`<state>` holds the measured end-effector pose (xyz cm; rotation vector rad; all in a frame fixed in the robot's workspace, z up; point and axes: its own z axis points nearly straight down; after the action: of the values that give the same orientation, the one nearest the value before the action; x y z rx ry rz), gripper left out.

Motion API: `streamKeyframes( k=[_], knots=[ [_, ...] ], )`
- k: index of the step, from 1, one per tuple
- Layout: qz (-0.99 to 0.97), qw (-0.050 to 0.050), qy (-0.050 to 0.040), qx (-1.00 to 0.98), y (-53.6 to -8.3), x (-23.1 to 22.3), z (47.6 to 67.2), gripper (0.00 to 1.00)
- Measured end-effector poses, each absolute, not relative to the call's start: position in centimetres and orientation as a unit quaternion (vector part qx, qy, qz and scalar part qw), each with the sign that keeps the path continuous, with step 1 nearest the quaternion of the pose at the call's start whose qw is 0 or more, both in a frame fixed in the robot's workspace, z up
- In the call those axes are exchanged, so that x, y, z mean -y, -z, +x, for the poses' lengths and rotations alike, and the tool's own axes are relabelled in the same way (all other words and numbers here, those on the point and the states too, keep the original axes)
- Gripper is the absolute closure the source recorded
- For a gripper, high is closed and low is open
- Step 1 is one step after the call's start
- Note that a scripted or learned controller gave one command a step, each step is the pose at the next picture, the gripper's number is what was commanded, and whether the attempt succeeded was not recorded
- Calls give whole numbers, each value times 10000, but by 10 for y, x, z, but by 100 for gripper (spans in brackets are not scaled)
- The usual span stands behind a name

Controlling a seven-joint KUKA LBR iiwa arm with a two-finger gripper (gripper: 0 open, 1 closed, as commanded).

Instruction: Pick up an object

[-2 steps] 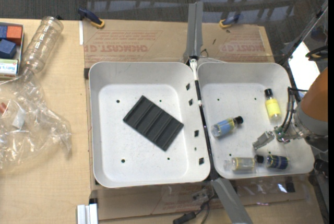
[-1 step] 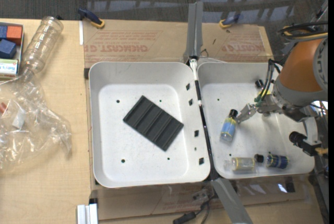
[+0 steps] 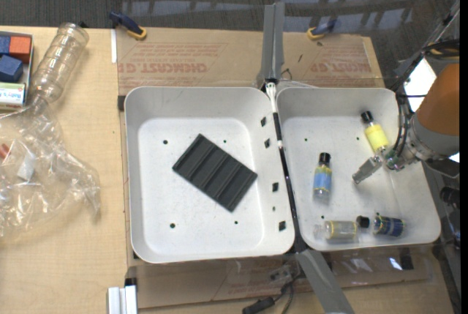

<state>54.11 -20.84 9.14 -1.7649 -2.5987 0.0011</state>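
Camera view, fixed overhead, slanted. We see two shallow white bins side by side on a cardboard-covered bench. The left bin contains a single dark ribbed rectangular panel, lying flat and rotated diagonally near the bin's middle.

The right bin contains four small bottles. We log a yellow bottle with a dark cap in the upper right part, tilted; a blue-labelled bottle near the centre, cap toward the top; a clear bottle lying on its side near the front wall; and a dark blue bottle lying just beside it to the right, the two nearly cap to cap.

The arm enters from the right, orange band visible at the edge. The gripper sits low over the right bin, just below the yellow bottle and to the right of the blue-labelled bottle. We cannot tell its state at this resolution, and we see no object in it.

Left of the bins: a clear plastic bottle, crumpled plastic wrap, and a box of coloured blocks.
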Motion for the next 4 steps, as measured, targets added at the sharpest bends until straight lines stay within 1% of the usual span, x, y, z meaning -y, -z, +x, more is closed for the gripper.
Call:
streamKeyframes(
  k=[1,2,3,4],
  knots=[
    [-5810,10,-3,8139,-91,161,484,0],
    [-5483,-6,-2,8363,-176,193,478,0],
    [-5777,-10,-2,8163,-244,187,479,0],
    [-5359,14,-3,8443,-113,163,477,0]
  ],
)
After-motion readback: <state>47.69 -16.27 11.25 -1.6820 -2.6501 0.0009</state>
